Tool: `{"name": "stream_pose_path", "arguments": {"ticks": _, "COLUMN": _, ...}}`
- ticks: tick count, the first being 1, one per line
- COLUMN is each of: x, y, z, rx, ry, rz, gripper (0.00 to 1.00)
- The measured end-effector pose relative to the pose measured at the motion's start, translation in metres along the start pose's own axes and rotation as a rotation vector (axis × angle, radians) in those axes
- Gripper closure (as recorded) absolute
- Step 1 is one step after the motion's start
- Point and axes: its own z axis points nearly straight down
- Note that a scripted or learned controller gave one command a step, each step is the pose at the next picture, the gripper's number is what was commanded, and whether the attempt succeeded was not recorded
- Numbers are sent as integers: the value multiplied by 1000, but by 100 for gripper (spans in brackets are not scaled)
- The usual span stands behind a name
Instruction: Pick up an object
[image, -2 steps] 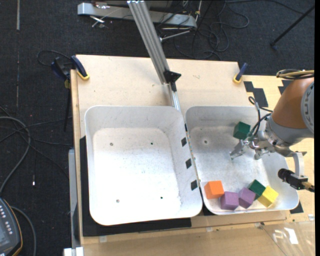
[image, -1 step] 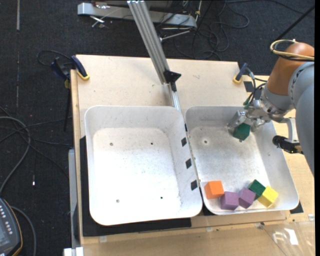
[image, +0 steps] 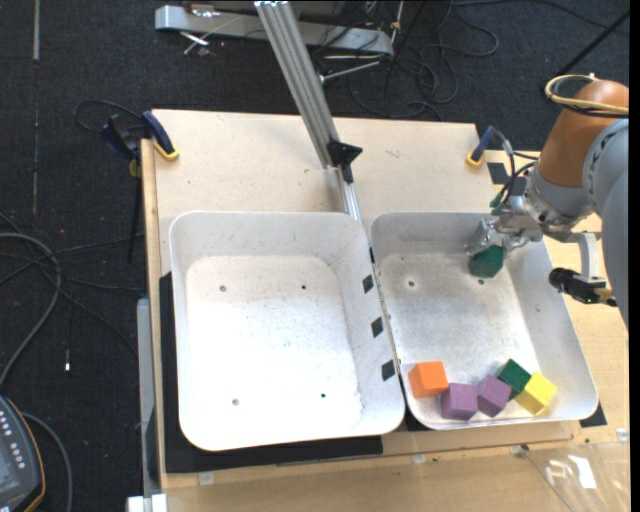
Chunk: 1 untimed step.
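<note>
A: Teal-green block (image: 487, 262), small and matte like foam, is the piece in question. It is sitting right under the two-finger gripper (image: 493, 243), at the far end of the right-hand shallow white plastic bin (image: 573, 330).

B: Is the pincer clamped on it?

A: It looks that way. The metal fingers are coming down onto its top and the block is sitting between them, so I am reading them as closed on it. Whether the block is hanging clear of the bin floor or resting on it, I cannot tell from this angle.

B: So what is making this step go well?

A: My judgement: the lift needs to be going straight up and slowly. The grip seems to be taking only the upper part of the block, so any sideways swing could be twisting it loose.

B: Anything nearby in the way?

A: Not close. An orange cube (image: 430, 377), two purple cubes (image: 460, 400), a dark green cube (image: 514, 375) and a yellow cube (image: 536, 392) are clustering at the near end of the same bin, well apart from the gripper. The left-hand white bin (image: 190, 300) is lying beside it.

B: And the risk?

A: The bin's far wall is just beside the fingers, so drifting that way while rising could be knocking the block off.
</note>
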Motion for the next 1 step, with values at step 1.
{"name": "stream_pose_path", "arguments": {"ticks": 1, "x": 52, "y": -62, "z": -71, "rx": -1, "ry": 2, "rz": 2, "gripper": 100}}
